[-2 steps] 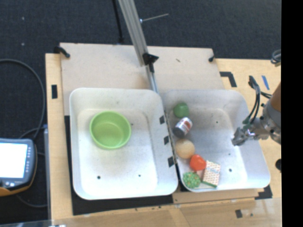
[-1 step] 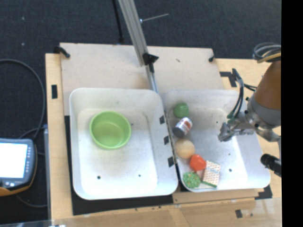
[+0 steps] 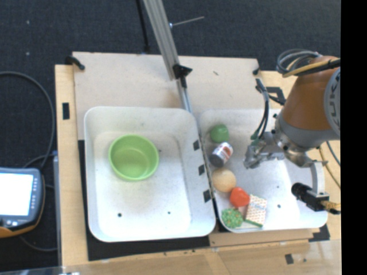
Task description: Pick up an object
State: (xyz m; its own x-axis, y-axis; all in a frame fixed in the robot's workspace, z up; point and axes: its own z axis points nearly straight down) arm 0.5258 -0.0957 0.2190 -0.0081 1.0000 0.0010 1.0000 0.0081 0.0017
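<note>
The gripper (image 3: 256, 155) hangs low over the right bin (image 3: 284, 208), pointing toward its left side; from here I cannot tell whether it is apart or together, and nothing shows in it. Just to its left lies a small can (image 3: 221, 152) on its side, its label too blurred to read. A green ball (image 3: 218, 133) sits beyond the can, a tan ball (image 3: 223, 180) nearer, then an orange one (image 3: 239, 197), a patterned packet (image 3: 256, 209) and a green lump (image 3: 231, 217). The left bin (image 3: 172, 211) holds a green bowl (image 3: 133, 157). Both bins rest on the worktop (image 3: 114, 79).
</note>
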